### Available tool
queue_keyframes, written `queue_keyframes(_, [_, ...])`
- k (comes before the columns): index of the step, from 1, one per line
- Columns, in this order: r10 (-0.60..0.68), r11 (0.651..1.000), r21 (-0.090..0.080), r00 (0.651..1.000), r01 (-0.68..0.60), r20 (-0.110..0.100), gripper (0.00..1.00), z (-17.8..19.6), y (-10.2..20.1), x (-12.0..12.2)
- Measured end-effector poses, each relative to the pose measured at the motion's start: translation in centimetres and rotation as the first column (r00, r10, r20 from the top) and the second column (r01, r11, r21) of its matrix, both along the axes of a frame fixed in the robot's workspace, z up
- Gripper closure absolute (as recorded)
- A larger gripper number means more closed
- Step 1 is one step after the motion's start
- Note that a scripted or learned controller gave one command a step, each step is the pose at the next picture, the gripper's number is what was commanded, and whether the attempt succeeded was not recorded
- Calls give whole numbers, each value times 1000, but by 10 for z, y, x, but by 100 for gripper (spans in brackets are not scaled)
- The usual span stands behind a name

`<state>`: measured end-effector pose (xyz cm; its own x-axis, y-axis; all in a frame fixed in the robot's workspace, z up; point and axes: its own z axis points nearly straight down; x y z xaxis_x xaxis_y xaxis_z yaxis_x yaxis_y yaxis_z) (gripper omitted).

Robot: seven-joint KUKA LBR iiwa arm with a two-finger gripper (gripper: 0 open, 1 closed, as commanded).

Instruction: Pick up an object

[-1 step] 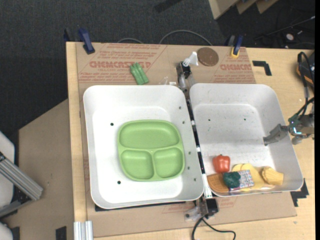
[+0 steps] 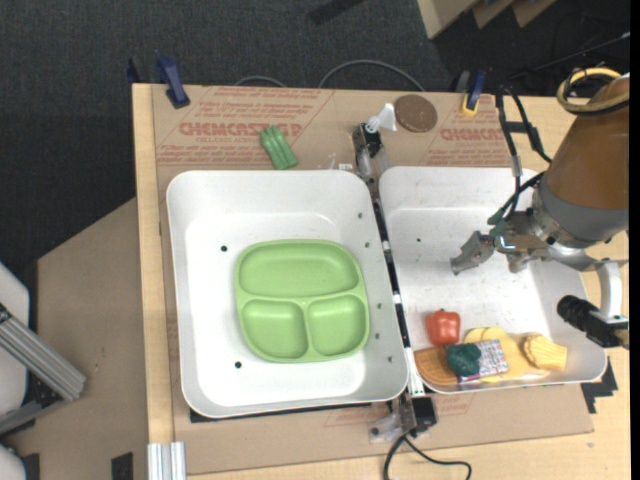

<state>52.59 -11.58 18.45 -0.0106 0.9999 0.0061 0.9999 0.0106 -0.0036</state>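
My gripper (image 2: 492,258) hangs over the middle of the right bin (image 2: 430,208), its grey fingers (image 2: 466,260) spread open with nothing between them. Along that bin's front edge lies a cluster of objects. It includes a red pepper-like toy (image 2: 443,325), a dark green piece (image 2: 462,358), a small patterned packet (image 2: 491,361) and yellow pieces (image 2: 541,351), partly on a tan board (image 2: 432,367). The gripper is behind and above this cluster, apart from it.
A green divided plate (image 2: 300,299) lies in the left bin (image 2: 200,218). On the cardboard behind the bins sit a green item (image 2: 279,149) and a brown disc (image 2: 415,114). The grey and orange arm (image 2: 595,168) covers the right bin's right side.
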Motion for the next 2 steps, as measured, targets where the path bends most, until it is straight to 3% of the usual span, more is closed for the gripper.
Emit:
queue_keyframes(1, [-10,1000,-3,1000,10,-5,0,-74,26,-26])
queue_keyframes(2, [-16,1000,-12,1000,16,7,0,-83,-71,16])
